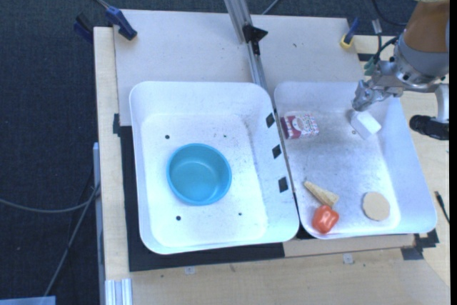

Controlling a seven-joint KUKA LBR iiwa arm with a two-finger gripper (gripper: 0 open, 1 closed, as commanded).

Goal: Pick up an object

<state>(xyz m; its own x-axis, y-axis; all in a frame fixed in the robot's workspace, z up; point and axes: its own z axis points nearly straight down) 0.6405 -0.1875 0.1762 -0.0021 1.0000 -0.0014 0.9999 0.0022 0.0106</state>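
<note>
On my wooden desk point(178, 46) two white bins sit on dark carpet. The jaws point(363, 100) hang just above a white block point(365, 125) in the right bin point(407, 153); whether they are open I cannot tell. Nothing is lifted yet, I judge.

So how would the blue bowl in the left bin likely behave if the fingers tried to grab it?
The bowl looks rigid and light, probably plastic. Its smooth round wall may slip from a side pinch; the rim seems a safer hold. Sitting upright and wide, it seems unlikely to tip, more apt to slide across the bin if pushed.
</note>
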